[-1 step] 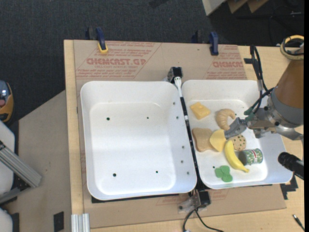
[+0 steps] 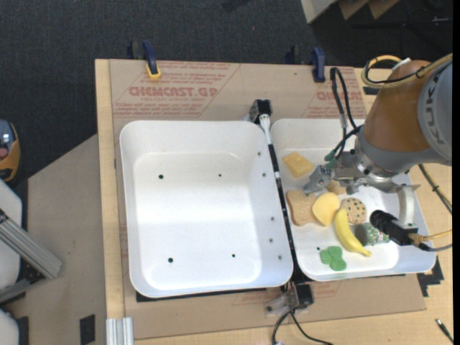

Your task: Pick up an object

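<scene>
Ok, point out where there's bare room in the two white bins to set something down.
The left shallow white bin offers a wide bare floor. The right white bin is crowded: yellow banana, green toy, yellow wedge, under the gripper.

We see a brown desk (image 2: 180, 85) with red letters on it. Two white bins sit on it side by side, the left bin (image 2: 198, 207) touching the right bin (image 2: 374, 261).

- You can read "CHEMCAST GP" in red repeated print on the brown paper-covered board (image 2: 183, 88) under the bins, left of centre at the top.
- Same red print repeats at the board's upper right, only partly legible.
- Grey arm casing (image 2: 440, 110): letters "KU", cut off.
</scene>
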Controlling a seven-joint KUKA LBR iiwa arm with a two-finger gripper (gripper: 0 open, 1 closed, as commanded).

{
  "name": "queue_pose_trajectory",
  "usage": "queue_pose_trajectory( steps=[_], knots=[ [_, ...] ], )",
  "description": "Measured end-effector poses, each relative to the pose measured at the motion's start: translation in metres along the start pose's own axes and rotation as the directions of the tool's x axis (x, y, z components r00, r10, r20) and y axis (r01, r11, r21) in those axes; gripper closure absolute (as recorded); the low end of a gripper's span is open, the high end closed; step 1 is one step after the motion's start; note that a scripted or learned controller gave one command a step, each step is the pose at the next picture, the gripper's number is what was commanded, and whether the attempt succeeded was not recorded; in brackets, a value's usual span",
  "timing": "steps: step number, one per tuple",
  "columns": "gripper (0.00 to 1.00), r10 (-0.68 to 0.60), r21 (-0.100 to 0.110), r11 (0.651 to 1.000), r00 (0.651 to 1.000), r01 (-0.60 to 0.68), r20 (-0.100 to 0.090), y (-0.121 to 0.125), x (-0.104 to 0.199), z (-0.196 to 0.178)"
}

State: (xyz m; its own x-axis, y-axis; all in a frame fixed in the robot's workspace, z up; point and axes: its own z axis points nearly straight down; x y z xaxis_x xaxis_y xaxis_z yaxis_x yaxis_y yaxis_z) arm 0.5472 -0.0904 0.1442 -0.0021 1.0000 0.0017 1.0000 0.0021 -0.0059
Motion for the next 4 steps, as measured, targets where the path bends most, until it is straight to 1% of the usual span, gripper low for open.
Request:
queue_pose_trajectory(
  steps=[1,2,3,4],
  knots=[
    [0.00,0.007,-0.010,1.000,1.000,-0.007,0.002,0.026,-0.044,0.059],
    [0.00,-0.003,-0.011,1.000,1.000,0.003,0.001,0.085,-0.008,0.058],
    [0.00,-0.003,0.020,1.000,1.000,0.003,-0.003,0.115,-0.033,0.062],
    [1.00,0.000,0.008,1.000,1.000,0.000,0.001,0.117,-0.033,0.051]
  ],
)
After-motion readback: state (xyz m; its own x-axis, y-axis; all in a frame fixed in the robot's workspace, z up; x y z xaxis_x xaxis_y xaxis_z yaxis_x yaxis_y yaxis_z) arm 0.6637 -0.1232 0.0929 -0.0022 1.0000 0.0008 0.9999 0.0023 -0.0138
